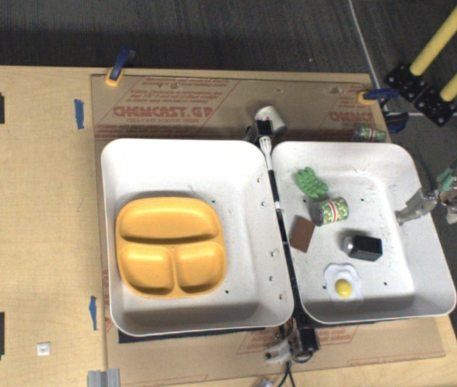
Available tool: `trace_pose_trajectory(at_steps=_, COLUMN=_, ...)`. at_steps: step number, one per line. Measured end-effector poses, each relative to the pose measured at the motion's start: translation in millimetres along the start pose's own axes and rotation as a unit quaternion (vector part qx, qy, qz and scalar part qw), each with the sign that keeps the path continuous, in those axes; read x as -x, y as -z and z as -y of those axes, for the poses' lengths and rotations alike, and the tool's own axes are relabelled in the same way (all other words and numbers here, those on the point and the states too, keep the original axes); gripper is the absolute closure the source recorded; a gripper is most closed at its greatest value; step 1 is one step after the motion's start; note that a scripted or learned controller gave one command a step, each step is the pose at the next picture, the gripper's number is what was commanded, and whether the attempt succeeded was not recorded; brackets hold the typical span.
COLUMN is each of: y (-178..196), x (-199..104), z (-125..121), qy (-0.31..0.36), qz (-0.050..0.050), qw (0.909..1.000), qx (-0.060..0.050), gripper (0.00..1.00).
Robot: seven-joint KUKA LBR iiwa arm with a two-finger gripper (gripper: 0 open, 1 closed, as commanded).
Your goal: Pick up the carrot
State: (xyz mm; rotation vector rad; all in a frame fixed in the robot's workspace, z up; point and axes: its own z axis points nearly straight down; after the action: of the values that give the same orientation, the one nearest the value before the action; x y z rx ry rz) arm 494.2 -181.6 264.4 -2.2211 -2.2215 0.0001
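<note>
We see two bins side by side: the left bin point(123, 168) holds a three-compartment tray point(170, 244) toward its 9 o'clock side. In the right bin point(405, 176), a can point(330, 210) lies near the centre, with a leafy toy point(310, 182) at its 11 o'clock, a flat block point(301, 234) at 7 (just beside it), a dark box point(363, 247) at 4, and a fried egg point(342, 282) at 6 o'clock.

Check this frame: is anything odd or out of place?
Yes. No carrot is recognisable in either bin. The right bin holds a green toy, a tipped can, a brown block, a black block and a fried egg; the left bin holds a yellow tray.
</note>
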Motion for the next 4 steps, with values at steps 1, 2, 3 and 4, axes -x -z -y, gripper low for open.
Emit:
trace_pose_trajectory(at_steps=1, y=-158, x=-48, z=15, qy=0.061, qz=0.000, qw=0.9981, qx=0.000, gripper=0.00)
trace_pose_trajectory(at_steps=2, y=-178, x=-85, z=10, qy=0.064, qz=0.001, qw=0.9980, qx=0.001, gripper=0.00)
trace_pose_trajectory(at_steps=3, y=-43, x=-18, z=-22, qy=0.117, qz=0.001, qw=0.9931, qx=0.001, gripper=0.00)
trace_pose_trajectory(at_steps=4, y=-172, x=-64, z=10, qy=0.032, qz=0.000, qw=0.9995, qx=0.000, gripper=0.00)
